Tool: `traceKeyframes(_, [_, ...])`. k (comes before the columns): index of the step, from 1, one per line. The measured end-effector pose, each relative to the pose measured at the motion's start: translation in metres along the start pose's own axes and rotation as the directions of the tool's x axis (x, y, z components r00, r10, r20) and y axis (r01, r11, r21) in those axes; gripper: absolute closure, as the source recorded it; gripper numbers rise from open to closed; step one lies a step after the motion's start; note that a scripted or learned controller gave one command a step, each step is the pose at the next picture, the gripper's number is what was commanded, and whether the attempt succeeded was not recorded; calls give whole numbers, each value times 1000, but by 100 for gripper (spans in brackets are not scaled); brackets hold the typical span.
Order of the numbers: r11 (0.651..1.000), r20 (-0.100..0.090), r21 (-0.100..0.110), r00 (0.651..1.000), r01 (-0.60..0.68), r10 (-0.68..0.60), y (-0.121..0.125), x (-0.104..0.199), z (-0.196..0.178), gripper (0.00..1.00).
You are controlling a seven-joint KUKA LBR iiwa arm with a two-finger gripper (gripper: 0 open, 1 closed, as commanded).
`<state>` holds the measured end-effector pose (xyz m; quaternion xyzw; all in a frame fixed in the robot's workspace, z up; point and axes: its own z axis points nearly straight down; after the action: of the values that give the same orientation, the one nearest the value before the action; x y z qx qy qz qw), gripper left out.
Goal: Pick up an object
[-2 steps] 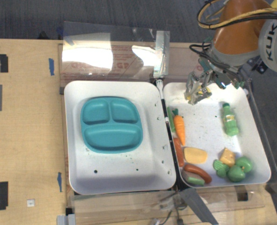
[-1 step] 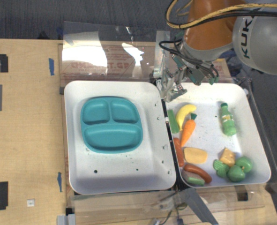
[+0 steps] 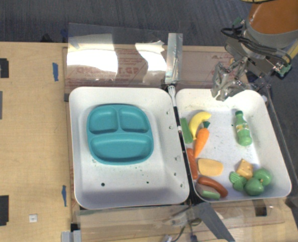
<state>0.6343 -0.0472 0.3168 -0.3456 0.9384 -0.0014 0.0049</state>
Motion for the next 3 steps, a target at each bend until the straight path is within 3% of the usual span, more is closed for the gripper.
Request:
traceKeyframes(1, [1000,-4,-7,1000,3,-3,2,-1,4,0])
traceKeyframes(2, [976,-8,-17,976,217,-217,34,44,138,0])
traceKeyframes(3, [988,-3,-8,988,155,-155,9,87,202,0])
